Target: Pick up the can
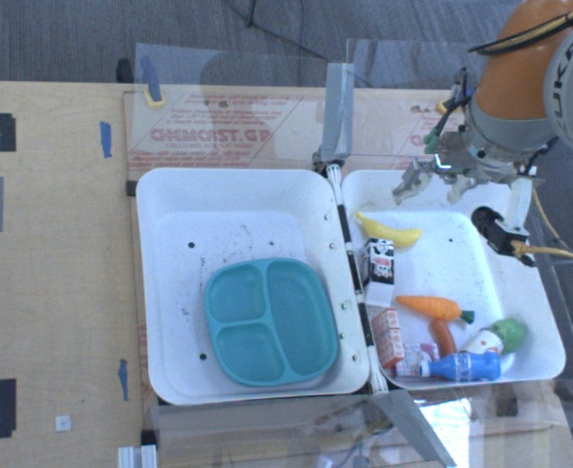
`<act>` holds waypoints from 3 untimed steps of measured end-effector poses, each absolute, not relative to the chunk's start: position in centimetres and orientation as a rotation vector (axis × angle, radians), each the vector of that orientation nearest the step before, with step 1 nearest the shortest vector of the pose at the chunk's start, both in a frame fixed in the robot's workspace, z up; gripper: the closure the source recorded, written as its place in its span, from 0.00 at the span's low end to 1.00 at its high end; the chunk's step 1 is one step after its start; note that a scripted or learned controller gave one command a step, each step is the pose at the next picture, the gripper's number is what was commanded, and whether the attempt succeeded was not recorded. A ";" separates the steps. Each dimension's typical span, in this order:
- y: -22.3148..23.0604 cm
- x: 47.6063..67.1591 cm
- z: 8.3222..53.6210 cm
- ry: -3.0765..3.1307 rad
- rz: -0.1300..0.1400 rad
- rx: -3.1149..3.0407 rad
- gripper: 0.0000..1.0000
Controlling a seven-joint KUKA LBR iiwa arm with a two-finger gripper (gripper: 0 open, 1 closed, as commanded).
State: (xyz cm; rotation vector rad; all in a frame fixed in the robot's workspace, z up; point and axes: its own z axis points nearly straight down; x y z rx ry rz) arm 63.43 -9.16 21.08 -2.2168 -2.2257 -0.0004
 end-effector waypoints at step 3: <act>-19.0 62.5 16.9 -2.227 -0.002 -2.222 1.00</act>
